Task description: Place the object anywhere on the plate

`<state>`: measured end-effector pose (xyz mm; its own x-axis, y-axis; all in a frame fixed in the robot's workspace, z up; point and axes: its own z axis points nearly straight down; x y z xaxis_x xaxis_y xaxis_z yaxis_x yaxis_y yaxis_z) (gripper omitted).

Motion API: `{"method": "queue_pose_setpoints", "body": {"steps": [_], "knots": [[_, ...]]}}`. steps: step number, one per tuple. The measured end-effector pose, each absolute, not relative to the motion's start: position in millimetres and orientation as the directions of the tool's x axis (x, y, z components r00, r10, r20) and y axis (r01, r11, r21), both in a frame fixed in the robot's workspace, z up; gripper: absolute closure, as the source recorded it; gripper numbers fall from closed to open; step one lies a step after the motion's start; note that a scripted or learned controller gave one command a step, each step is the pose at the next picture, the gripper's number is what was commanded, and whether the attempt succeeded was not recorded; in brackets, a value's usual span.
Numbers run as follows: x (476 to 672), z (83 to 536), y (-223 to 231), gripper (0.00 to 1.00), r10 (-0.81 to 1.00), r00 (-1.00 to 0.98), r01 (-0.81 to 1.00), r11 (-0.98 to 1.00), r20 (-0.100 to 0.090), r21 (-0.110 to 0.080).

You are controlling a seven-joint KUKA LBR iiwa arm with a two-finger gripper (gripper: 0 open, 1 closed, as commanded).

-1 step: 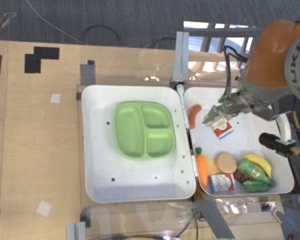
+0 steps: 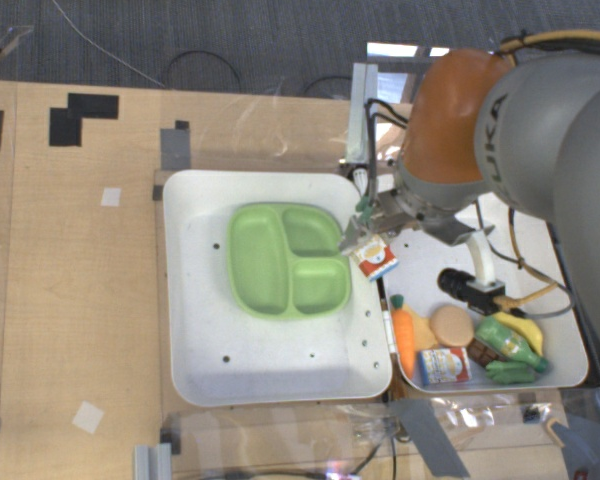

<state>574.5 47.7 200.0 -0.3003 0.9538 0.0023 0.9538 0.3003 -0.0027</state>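
A green divided plate (image 2: 280, 260) lies in the middle of the left white bin (image 2: 210, 368). My gripper (image 2: 364, 230) hangs at that bin's right rim, just off the plate's right edge. A small red and white carton (image 2: 377, 259) sits directly under the fingertips, over the seam between the two bins. The fingers look shut on its top end, and the carton hangs tilted. The wrist hides the upper part of the fingers.
The right bin (image 2: 570, 373) holds a carrot (image 2: 404, 336), a round tan bun (image 2: 452, 325), a banana (image 2: 521, 329), a green bottle (image 2: 507, 339), a blue and white can (image 2: 442, 365) and a green vegetable (image 2: 512, 372). The arm covers that bin's far half.
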Motion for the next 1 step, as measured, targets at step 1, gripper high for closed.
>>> {"method": "queue_pose_setpoints", "body": {"steps": [1], "knots": [[575.1,201.0,44.6,0.00,0.955,-0.296,0.955,0.296,0.000,-0.001]]}}
